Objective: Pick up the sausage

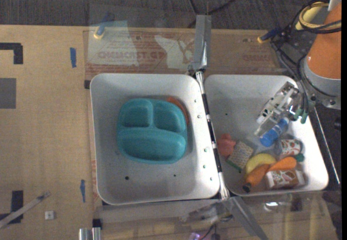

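Observation:
The sausage (pixel 224 144) looks like a short pinkish-red piece lying at the left side of the right bin (pixel 238 90), close to the divider. My gripper (pixel 267 116) hangs over the right half of that bin, well to the right of the sausage and apart from it. It hovers just above a blue bottle (pixel 274 132). Nothing shows in its grasp.
Beside the sausage lie a tan waffle-like square (pixel 241 153), a banana (pixel 259 161), a carrot (pixel 272 169), a small carton (pixel 284 179) and a can (pixel 290 147). The left bin (pixel 108 179) holds a teal divided plate (pixel 152 130) with an orange item (pixel 178 103) behind it.

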Motion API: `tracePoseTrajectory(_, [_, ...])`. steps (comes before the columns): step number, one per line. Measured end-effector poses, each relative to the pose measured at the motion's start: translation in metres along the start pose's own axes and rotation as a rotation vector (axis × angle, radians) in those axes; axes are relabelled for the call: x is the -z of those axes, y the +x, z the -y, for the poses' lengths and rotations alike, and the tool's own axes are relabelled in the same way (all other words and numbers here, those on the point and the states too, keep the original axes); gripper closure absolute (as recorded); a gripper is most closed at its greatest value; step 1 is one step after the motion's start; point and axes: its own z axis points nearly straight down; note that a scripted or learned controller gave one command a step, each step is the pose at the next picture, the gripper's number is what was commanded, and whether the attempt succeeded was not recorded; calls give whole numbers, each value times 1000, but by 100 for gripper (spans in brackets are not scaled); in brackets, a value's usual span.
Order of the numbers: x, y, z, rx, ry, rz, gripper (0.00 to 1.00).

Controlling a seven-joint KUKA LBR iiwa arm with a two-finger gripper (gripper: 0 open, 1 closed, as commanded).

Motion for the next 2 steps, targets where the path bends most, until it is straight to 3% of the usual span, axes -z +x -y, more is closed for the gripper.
tracePoseTrajectory(1, [-92,11,-26,199,-1,-1,0])
tracePoseTrajectory(2, [-92,11,-25,198,-1,-1,0])
